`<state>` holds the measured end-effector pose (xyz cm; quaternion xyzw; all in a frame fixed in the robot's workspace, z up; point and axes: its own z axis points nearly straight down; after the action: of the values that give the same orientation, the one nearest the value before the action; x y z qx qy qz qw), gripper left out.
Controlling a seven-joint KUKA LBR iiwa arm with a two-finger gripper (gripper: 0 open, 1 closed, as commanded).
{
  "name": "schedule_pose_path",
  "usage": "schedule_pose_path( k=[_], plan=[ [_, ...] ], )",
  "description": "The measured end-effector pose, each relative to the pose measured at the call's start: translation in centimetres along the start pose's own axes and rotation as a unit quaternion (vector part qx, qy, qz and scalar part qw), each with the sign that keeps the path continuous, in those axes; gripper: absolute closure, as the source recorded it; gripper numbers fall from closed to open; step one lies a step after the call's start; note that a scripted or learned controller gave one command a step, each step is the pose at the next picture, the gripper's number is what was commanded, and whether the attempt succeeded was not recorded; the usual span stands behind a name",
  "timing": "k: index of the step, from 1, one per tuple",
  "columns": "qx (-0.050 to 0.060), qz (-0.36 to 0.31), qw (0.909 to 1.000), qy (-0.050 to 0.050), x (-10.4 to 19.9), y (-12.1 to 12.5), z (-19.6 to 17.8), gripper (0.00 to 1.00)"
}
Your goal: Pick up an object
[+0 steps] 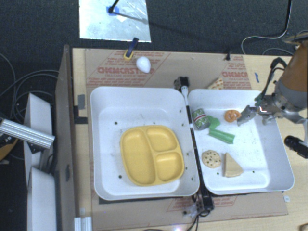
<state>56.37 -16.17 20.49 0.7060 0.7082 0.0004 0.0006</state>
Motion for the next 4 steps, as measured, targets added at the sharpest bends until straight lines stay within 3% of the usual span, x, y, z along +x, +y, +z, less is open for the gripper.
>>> schedule_pose_path(
  k=[1,2,3,4],
  plan=[
    [0.0,-0.001,1.0,0.002,2.0,0.7,12.4,0.0],
    [-0.003,-0.001,1.0,-0.001,-1.3,6.0,11.9,0.0],
    [0.002,-0.002,1.0,0.001,-3.8,10.6,11.8,0.0],
    [-0.003,-0.003,1.0,-0.002,-3.8,10.7,10.6,1.0]
  ],
)
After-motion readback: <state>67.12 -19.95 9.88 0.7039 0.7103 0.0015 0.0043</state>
